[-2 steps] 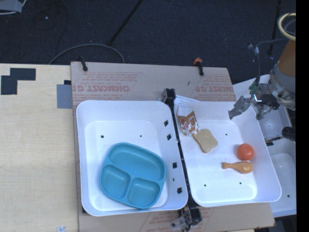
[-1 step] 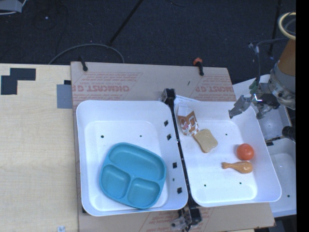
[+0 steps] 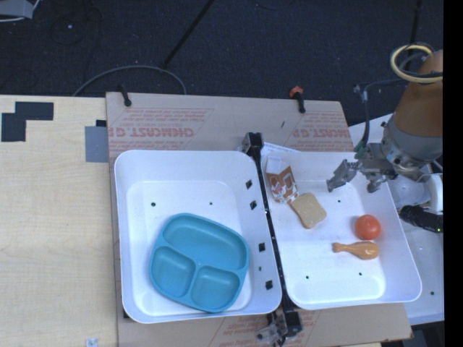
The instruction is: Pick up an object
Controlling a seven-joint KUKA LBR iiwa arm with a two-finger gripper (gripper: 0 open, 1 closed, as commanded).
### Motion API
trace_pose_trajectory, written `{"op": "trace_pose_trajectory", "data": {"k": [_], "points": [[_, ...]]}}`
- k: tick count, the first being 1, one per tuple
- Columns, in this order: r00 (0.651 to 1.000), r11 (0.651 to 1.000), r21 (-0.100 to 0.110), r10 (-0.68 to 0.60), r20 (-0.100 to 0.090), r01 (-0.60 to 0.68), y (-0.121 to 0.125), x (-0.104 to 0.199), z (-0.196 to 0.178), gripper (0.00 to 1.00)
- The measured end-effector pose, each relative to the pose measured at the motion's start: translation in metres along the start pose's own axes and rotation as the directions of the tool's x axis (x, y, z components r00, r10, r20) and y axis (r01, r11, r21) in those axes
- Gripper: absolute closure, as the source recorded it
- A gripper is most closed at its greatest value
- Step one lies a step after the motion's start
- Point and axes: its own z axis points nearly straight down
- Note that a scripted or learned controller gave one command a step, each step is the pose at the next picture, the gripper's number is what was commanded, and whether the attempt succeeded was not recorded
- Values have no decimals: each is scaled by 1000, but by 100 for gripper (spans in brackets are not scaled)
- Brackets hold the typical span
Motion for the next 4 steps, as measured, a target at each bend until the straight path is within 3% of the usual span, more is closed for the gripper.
{"op": "trace_pose_trajectory", "data": {"k": [2,3,4], "points": [[1000,1000,0,-2,0,2,2,7,104,0],[1000,1000,-5,2,1,-2,3,6,91,100],[1000,1000,-10,-1,3,1,7,7,47,100]]}}
